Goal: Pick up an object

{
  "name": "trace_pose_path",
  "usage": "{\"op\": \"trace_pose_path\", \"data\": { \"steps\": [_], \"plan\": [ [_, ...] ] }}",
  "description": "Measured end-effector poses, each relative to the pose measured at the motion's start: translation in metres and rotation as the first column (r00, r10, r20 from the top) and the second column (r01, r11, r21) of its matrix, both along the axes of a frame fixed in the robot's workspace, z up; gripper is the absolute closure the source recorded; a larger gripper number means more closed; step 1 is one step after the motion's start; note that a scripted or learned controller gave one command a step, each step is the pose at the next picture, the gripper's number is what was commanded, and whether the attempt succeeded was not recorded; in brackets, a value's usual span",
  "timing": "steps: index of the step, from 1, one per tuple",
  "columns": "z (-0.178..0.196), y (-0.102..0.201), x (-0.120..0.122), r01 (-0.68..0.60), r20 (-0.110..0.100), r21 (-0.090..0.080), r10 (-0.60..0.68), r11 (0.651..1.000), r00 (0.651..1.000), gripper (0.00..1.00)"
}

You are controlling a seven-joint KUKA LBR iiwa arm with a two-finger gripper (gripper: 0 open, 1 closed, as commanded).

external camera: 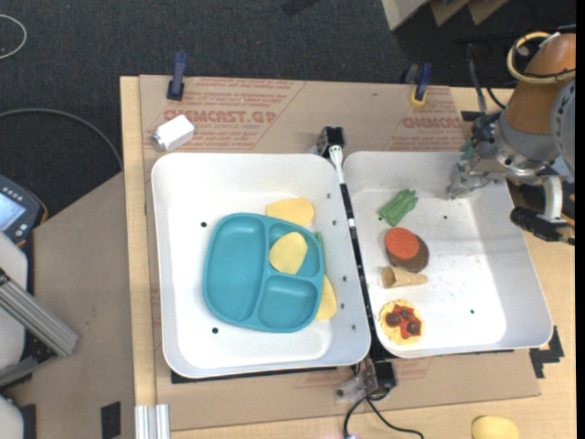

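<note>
Over the right bin's [512, 245] far corner, the claw [462, 179] hangs, grip unreadable.

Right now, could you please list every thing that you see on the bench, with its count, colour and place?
bins: 2, white, side by side on the brown board
divided tray: 1, teal, in the left bin
flat yellow pieces: about 3, yellow, one on the tray, the others half under its edges
green item: 1, green, upper part of the right bin
round item: 1, red-orange on brown, middle of the right bin
small piece: 1, tan, just below the round item
pizza-like disc: 1, yellow with red topping, bottom left of the right bin
clamps: 2, blue, at the board's far edge
white block: 1, white, on the board above the left bin
arm: 1, grey and orange, over the right bin's upper right corner
</note>
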State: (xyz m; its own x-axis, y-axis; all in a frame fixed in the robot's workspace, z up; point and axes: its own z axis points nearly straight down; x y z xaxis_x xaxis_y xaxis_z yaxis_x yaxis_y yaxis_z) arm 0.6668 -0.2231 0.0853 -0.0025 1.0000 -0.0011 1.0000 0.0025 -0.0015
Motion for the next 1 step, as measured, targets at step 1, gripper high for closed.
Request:
{"op": "trace_pose_path", "data": {
  "steps": [1],
  "plan": [
    [0.0002, -0.0001, -0.0024, 0.001, 0.000, 0.000, -0.001, 1.000, 1.000, 1.00]
  ]
}}
